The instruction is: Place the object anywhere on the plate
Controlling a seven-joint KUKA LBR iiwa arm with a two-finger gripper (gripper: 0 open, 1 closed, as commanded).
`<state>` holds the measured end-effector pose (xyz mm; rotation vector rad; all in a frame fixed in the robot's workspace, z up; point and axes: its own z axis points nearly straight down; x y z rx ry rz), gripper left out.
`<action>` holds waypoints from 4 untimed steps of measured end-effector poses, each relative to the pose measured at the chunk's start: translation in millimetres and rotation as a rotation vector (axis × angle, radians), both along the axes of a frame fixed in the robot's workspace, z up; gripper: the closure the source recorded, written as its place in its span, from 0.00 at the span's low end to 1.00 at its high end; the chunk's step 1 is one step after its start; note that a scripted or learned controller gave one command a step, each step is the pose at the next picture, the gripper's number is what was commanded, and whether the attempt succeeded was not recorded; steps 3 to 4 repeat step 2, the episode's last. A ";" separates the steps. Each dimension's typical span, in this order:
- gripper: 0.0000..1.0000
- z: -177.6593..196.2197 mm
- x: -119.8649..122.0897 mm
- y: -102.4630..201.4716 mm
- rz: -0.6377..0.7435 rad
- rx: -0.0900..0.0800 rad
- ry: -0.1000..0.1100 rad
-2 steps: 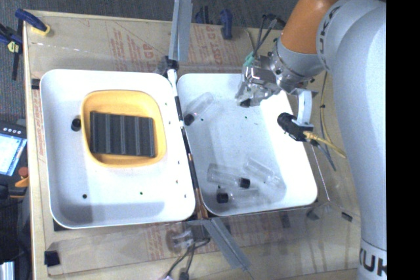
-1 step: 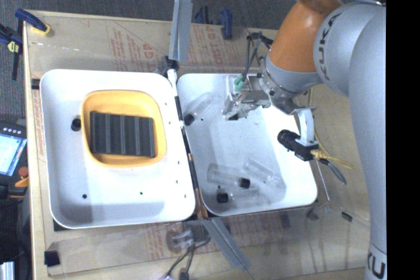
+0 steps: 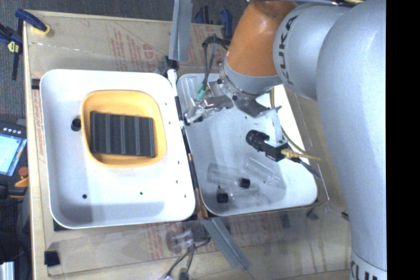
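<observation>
While the grey arm with the orange band (image 3: 262,36) is reaching in from the right, its two-finger gripper (image 3: 197,103) is sitting low over the far left corner of the right-hand shallow white bin (image 3: 302,197), close to the wall shared with the left bin. Whether the claw is released or clenched cannot be told; the wrist body is covering most of it.

Lying in the near half of the right bin are pale, see-through plastic pieces (image 3: 262,172) and a few small dark bits (image 3: 223,196); which of them is the task's object cannot be told. A black cable fitting with a yellowish lead (image 3: 262,143) is hanging off the wrist above them.

Sitting in the left-hand white bin (image 3: 65,206) is the plate, a yellow rounded-rectangle dish with a dark ribbed insert (image 3: 123,131). A small dark item (image 3: 76,123) is lying just beside its left edge.

The raised rims of both bins are meeting between gripper and plate. Bare white floor is showing along the near side of the left bin. Blue clamps (image 3: 31,20) are gripping the board's far left edge, well apart from the arm.
</observation>
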<state>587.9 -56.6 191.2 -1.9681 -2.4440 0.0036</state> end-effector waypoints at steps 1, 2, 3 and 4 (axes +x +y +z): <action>1.00 20.1 21.5 61.8 0.140 -0.001 -0.001; 0.00 20.2 21.6 61.3 0.139 -0.001 -0.002; 0.00 20.2 21.6 61.3 0.139 -0.001 -0.002; 0.00 20.2 21.6 61.3 0.139 -0.001 -0.002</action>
